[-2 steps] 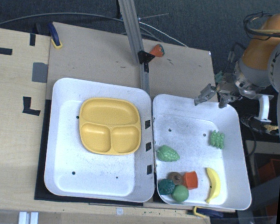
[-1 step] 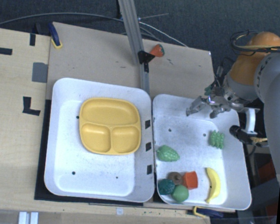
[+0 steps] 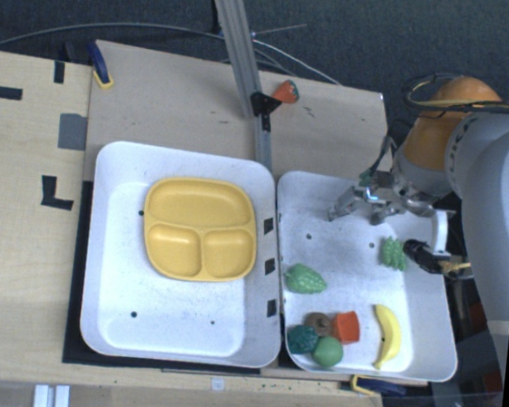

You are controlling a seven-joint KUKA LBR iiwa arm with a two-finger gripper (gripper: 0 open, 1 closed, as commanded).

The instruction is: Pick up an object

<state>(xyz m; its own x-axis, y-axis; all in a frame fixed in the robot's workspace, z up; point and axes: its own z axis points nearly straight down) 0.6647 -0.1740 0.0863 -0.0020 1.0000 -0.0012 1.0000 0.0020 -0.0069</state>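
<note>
The jaws [image 3: 357, 207] hang over the far end of the right bin [image 3: 323, 242], spread open with nothing between them. The objects lie apart from them in that bin: a light green piece [image 3: 394, 254] by the right wall, a leafy green one [image 3: 305, 280] near the left wall, and at the near end a banana [image 3: 388, 336], an orange-red block [image 3: 347, 327], a brown ring [image 3: 318, 322] and two green items [image 3: 315, 346]. In the left bin [image 3: 104, 318] sits a yellow divided plate [image 3: 201, 228].
</note>
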